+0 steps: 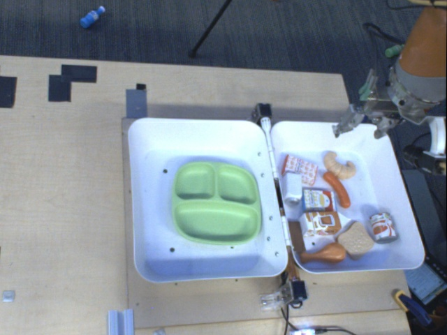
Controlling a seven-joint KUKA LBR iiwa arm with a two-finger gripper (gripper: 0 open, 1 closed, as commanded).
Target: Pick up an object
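Your left bin [140,187] holds a green divided plate [215,202]; the right bin [405,208] holds toy food. The hot dog [336,189], mid-bin, looks light, stiff and smooth: grip across its middle. The gripper [363,123] hovers over the far rim, fingers spread, holding nothing.
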